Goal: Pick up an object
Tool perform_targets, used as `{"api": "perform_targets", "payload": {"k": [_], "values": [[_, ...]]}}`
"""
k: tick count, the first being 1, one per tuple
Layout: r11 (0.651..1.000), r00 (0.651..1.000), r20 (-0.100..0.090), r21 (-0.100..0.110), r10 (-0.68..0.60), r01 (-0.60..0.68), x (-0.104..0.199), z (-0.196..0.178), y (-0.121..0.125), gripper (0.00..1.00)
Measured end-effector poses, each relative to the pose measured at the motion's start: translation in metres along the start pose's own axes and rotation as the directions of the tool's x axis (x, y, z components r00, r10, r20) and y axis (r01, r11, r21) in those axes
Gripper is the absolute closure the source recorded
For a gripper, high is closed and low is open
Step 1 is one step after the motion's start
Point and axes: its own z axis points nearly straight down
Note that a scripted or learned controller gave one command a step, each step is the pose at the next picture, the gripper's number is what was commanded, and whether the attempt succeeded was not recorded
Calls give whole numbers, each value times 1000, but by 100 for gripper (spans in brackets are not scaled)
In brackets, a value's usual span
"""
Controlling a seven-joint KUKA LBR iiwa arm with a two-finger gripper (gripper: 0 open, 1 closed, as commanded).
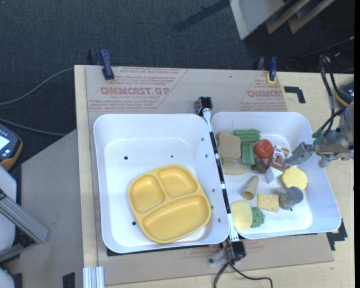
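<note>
The left shallow white plastic bin [112, 140] holds a yellow three-compartment plastic tray [170, 203] at its five o'clock. The right white bin [320, 216] holds small toy foods — a red tomato [262, 149] near centre. At its three o'clock rim, the gripper [304, 153] — grip state unclear.

- A dark blue-grey carpet [140, 34] covers the floor around the bench.
- The bench top [84, 169] is pale wood, overlaid with a brown sheet [135, 93] printed in red lettering.
- Two blue clamps [105, 63] [271, 68] grip the far edge of the bench.
- A thin grey cable [34, 93] trails across the carpet at the left.
- A light box-like structure [281, 17] sits at the top right.
- Grey metal rails [19, 216] lie at the lower left.
- Light is even and soft.
</note>
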Motion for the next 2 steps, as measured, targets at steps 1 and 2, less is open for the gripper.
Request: {"api": "perform_targets", "payload": {"k": [1,2], "values": [[1000,1000,-2,6,1,-1,-28,130,41,0],[1000,1000,3,-15,-9,9,10,88,165,0]]}}
